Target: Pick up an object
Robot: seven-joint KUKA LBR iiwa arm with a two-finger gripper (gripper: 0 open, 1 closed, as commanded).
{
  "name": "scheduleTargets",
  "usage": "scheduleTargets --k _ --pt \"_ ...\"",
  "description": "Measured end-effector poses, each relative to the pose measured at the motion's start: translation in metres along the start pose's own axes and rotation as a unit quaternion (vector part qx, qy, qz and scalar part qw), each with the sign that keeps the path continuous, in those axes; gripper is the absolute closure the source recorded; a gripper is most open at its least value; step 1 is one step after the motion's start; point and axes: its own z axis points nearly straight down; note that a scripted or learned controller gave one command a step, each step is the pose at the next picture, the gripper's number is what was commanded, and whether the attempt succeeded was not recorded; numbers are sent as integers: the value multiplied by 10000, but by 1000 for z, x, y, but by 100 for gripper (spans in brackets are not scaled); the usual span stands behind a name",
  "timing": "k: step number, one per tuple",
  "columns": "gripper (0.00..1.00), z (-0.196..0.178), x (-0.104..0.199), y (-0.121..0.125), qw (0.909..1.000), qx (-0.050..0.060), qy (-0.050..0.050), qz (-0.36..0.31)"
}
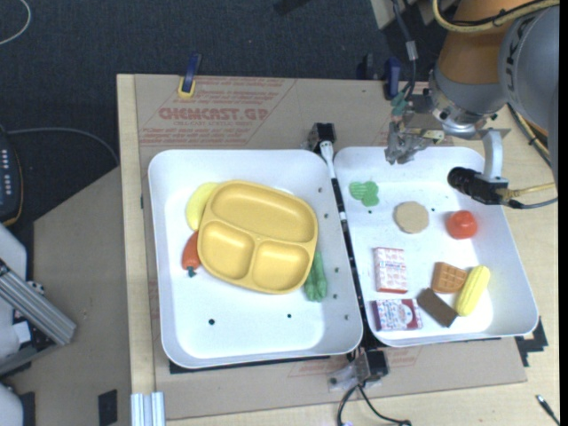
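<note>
Camera view – brown bench board (257, 105), two white bins (169, 238), dark floor (133, 16).

Bench board (222, 112) reads "CHEMCAST GP".

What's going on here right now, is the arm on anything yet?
Not yet. The two-finger gripper hangs over the far edge of the right white bin, holding nothing. The nearest item is a small green leafy toy; a round tan cookie and a red tomato lie further along.

Grey arm (532, 51) wearing orange band, yellow and black cables looping beside it, small metal claw (404, 145) showing below band.
</note>
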Motion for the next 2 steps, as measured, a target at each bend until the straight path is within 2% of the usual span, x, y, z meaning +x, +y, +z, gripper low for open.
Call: scheduleTargets --k 1,2 --pt "100 -8 23 15 10000 -15 -8 14" --pt "100 -8 23 15 10000 -9 -15 29"
